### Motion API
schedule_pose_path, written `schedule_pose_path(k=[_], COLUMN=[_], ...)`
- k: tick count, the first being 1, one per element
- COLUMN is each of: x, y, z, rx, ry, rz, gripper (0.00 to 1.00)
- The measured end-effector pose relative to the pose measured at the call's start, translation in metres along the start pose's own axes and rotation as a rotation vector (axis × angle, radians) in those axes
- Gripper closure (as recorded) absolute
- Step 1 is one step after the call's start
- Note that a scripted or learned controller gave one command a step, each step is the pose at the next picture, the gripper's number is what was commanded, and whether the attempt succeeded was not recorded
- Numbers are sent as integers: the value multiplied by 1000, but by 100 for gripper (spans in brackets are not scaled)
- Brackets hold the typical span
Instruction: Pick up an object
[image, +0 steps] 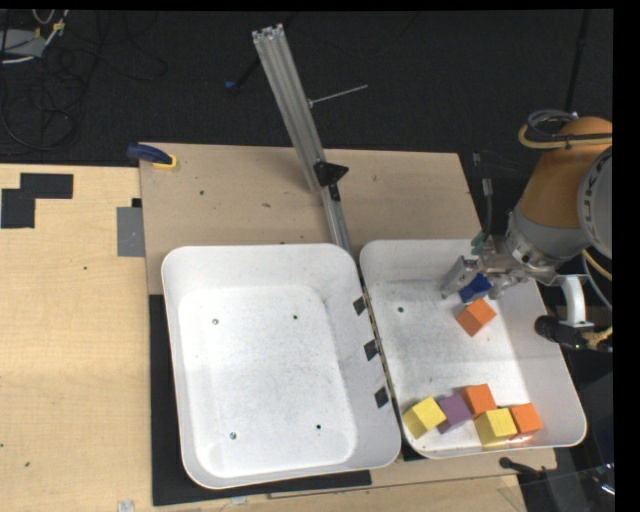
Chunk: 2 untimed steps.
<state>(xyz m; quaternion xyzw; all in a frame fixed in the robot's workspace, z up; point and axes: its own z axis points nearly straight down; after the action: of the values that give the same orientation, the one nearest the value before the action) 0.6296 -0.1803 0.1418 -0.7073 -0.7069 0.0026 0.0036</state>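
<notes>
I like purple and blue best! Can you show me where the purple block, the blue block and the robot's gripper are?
purple block (456, 408), camera view, on its top face.
blue block (476, 287), camera view, on its visible side under the gripper.
gripper (482, 272), camera view, midway between its fingertips.

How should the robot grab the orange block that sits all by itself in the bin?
Probably from straight above. The lone orange block lies apart from the other blocks in the right bin, with bare floor around it. It sits turned at an angle, so the gripper should twist to match and pinch two opposite flat sides.
</notes>
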Motion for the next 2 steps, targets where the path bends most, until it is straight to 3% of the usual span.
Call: schedule_pose_path(k=[1,2], x=[1,0], y=[0,0], z=[52,40], rx=[-6,-7], ry=[-1,-1], rz=[1,1], gripper=[0,100])
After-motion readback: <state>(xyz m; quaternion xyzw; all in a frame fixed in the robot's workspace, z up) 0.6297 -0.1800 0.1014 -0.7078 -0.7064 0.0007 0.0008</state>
